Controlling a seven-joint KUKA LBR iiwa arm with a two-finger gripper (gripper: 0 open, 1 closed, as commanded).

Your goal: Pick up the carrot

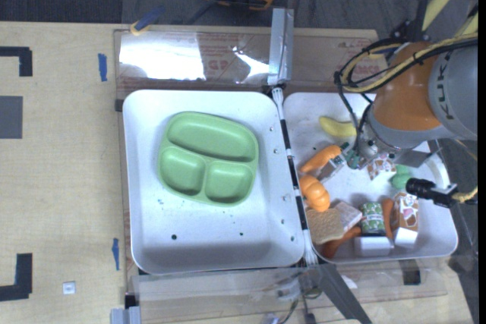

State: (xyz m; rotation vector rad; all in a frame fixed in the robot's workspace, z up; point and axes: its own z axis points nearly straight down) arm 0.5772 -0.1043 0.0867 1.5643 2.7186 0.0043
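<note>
So I'm standing by the bench looking down at this from the overhead camera. There are two shallow white plastic bins side by side. The left bin (144,239) just has a light green sectioned plastic plate (207,157) sitting in the middle of it. The right bin (444,239) is where all the clutter is: a yellow banana-looking toy (336,127) near the top, a round orange fruit-shaped piece (317,196), a tan waffle-ish slab (334,222), a small green can (372,217), a white-and-red carton (408,212), and a few more bits I can't make out.

The long orange plastic carrot (322,160) lies at a slant near the left wall of the right bin, just above the round orange piece.

The grey arm with the orange band (406,99) comes in from the right and its two-finger gripper (364,157) hangs low over the bin, just to the right of the carrot's end (maybe close enough to touch, hard to say from this angle). Whether the fingers are apart or together, I honestly can't tell; the wrist blocks them.

Progress-wise: the arm looks like it's arrived at roughly the right spot, but the carrot is flat in the bin, nothing visibly gripping it. So I'd say the grab and the lift are both left to do.
</note>
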